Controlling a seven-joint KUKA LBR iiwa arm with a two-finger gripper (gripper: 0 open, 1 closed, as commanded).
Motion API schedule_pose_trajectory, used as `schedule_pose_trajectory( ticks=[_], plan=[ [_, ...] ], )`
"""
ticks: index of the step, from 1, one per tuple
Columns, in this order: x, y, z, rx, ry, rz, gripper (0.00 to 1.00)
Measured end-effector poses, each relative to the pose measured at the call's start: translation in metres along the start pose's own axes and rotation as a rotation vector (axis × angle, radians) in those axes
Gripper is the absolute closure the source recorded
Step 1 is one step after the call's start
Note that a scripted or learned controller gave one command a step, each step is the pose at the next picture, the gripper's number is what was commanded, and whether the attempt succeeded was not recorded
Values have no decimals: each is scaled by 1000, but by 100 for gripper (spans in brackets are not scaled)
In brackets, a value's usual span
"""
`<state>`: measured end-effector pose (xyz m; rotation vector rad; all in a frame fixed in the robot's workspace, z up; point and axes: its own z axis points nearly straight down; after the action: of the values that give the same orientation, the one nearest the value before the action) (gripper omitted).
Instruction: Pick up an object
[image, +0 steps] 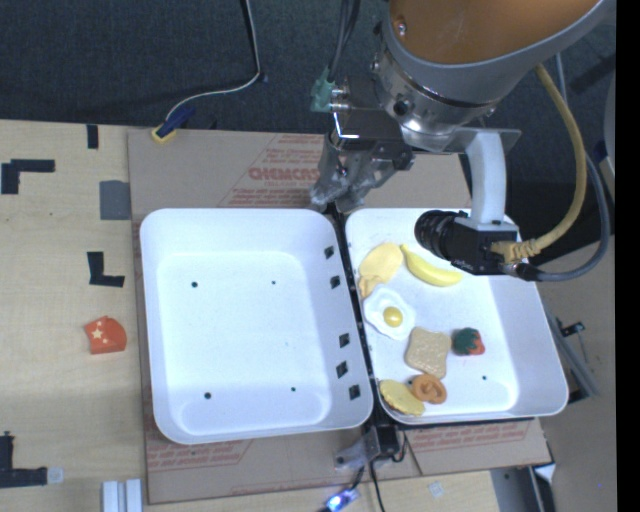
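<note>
The arm (470, 50) comes in from the right at the top of the view, its orange band and grey wrist looming large over the far edge of the bench, and the gripper (335, 195) hangs right above the far end of the seam where the two white bins meet. The dark fingers blur into the divider there, so whether the claw is spread or pressed together I cannot tell, and nothing can be seen between its tips. Over in the right bin (520, 400) sits the whole spread of toy food: a banana (430, 268) lies near the far side, just beside a pale yellow rounded piece (380, 266) that sits against the divider wall. Nearer the camera, a fried egg (387, 316) lies flat, yolk up, with a slice of toast (427, 351) just beside it. A green-and-red piece (467, 342) rests near the toast's right side. At the near edge, an orange pretzel-like piece (431, 390) touches a yellow piece (400, 398). A black cylindrical unit (460, 243) on a white bracket hovers over the right bin's far side. The left bin (160, 300) shows its bare white floor. Out on the tan bench top, well left of both bins, lies a small red piece (106, 335).
</note>
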<state>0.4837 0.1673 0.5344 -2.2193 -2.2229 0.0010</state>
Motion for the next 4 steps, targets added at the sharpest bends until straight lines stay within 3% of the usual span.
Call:
schedule_pose_trajectory(
  ticks=[3, 4],
  plan=[
    [64, 0, 0, 0, 0, 0, 100],
    [63, 0, 0, 0, -1, 1, 0]
  ],
)
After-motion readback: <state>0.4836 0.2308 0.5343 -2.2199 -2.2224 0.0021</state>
